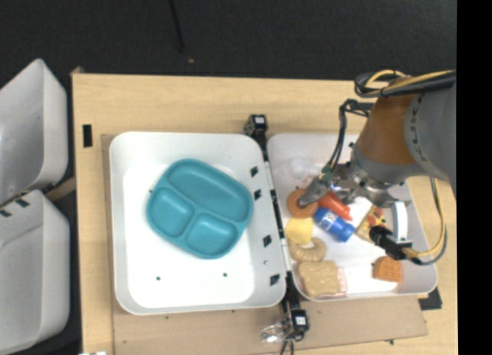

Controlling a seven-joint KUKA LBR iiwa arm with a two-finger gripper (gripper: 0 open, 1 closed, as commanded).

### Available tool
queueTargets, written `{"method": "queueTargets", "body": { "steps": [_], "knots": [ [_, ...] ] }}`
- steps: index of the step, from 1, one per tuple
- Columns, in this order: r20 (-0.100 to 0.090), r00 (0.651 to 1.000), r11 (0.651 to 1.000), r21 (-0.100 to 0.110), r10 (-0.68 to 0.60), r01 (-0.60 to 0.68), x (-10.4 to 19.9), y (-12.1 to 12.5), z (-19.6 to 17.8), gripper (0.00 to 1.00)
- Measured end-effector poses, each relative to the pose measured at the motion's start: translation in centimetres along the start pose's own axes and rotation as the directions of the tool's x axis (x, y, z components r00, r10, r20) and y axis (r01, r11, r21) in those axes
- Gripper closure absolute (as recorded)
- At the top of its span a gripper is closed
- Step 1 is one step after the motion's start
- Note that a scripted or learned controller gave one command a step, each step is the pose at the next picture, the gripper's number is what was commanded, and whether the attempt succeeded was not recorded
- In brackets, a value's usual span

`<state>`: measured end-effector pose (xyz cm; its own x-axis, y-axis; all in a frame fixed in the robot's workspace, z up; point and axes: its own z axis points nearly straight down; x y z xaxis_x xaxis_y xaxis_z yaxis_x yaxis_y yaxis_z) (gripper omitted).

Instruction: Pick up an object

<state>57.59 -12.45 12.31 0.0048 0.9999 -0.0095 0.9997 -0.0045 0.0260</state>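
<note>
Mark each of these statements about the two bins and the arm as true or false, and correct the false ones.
1. The blue divided plate lies in the left bin. True.
2. The plate has five compartments. False: three show.
3. The gripper is over the right bin, among the toy food. True.
4. The slice of bread lies on the blue plate. False: it lies in the right bin, near its front edge.
5. The yellow lemon-like piece sits beside the blue can. True.
6. The arm reaches in from the view's left. False: from the right.
</note>
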Motion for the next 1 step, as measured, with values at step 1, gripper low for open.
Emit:
{"method": "queueTargets", "body": {
  "steps": [1],
  "knots": [
    [-0.002, 1.000, 1.000, 0.005, 0.009, -0.009, -0.13, -0.10, -0.79, 1.00]
  ]
}}
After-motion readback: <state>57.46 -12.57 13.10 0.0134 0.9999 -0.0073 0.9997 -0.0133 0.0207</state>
